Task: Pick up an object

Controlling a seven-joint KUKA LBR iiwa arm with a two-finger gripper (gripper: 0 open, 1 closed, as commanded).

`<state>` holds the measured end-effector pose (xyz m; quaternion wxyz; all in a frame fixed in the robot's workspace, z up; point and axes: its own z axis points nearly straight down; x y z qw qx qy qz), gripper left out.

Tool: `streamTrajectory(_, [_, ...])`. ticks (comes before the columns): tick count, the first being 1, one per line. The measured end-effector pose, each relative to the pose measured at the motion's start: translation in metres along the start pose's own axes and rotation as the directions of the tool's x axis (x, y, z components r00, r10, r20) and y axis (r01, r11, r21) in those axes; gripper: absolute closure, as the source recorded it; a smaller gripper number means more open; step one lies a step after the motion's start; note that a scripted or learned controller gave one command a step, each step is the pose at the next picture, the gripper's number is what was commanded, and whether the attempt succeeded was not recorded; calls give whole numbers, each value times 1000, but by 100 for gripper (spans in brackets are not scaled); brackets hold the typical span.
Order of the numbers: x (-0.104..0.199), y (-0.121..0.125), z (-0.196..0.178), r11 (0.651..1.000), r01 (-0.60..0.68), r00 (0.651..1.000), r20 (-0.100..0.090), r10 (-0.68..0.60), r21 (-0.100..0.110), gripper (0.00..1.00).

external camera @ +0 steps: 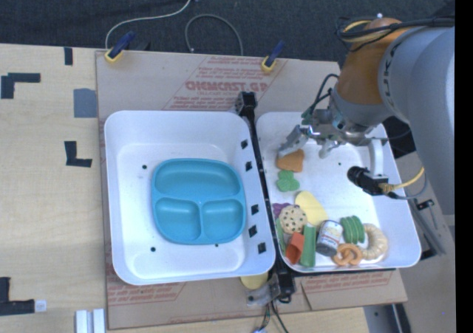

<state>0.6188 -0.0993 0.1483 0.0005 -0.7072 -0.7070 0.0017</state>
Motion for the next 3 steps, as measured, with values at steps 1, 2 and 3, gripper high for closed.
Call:
streamTrajectory(1, [3, 2, 66, 1000, 2, 1000, 2, -2, -5, 0])
streamTrajectory(2, [3, 4, 52, 1000, 3, 1000, 1, -3, -7, 100])
streamTrajectory(3, [58, -69, -40, 1000, 4, 1000, -5, -4, -1, 100])
